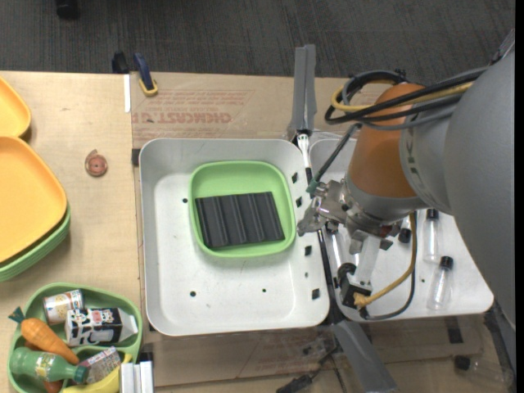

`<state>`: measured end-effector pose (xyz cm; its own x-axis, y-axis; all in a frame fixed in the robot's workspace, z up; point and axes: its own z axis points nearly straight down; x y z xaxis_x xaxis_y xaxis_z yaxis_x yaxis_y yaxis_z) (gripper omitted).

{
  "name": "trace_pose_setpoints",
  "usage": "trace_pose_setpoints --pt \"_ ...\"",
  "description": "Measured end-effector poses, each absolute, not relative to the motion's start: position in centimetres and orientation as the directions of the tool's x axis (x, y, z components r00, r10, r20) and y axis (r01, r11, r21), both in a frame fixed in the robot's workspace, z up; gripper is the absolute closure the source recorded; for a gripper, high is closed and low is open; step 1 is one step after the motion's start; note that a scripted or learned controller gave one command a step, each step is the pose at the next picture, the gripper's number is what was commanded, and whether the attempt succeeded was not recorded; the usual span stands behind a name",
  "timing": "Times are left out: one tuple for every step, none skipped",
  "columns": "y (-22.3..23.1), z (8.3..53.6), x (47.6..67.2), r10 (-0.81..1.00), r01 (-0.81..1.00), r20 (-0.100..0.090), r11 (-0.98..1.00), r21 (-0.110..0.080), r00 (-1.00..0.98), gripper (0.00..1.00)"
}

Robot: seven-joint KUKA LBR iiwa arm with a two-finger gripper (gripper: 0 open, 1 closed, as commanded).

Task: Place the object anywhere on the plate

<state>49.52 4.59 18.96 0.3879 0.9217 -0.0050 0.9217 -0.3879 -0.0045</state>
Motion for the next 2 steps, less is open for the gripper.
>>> trace_pose_setpoints --pt "11.5 16.5 52.1 0.874 0.874 -0.006 -0.486 -0.004 0.486 0.00" --pt "4.8 19.2 53.1 0.916 0.916 -0.004 -0.400 -0.003 0.400 0.00"
